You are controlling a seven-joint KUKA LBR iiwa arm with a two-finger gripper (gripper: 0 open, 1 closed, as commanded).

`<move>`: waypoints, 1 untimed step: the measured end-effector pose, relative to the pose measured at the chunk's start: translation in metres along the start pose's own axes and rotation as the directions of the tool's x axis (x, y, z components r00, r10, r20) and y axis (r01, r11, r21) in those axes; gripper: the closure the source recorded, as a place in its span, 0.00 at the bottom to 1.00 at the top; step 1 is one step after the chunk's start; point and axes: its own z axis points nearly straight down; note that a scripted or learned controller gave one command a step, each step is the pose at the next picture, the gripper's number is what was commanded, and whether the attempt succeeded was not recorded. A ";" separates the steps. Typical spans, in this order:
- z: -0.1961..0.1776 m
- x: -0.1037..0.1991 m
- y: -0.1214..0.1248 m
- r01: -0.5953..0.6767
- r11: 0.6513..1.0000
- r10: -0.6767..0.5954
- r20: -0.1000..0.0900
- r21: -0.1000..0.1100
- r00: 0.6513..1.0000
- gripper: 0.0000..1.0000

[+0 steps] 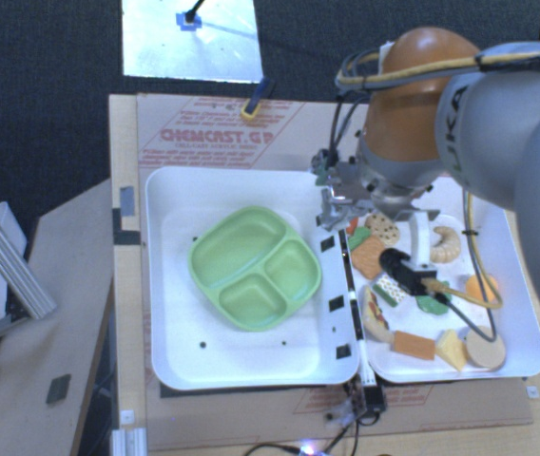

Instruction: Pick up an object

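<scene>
Bench w/ two white bins side by side. Left bin (170,350) holds a green divided plate (254,267). Arm (498,103) leans over right bin (527,335); gripper (354,198) sits near the divider, above toy food: cookie (380,226), croissant (444,242), cheese wedge (453,350). Can't tell its grip state.

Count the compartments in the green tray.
3. The green tray lies in the left bin: one large compartment along its upper left, two smaller ones along its lower right, one nearer the camera, one nearer the right bin.
</scene>
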 end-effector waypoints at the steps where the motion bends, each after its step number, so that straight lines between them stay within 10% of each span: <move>1: 0.001 0.049 -0.011 0.003 1.000 -0.003 0.000 0.001 1.000 1.00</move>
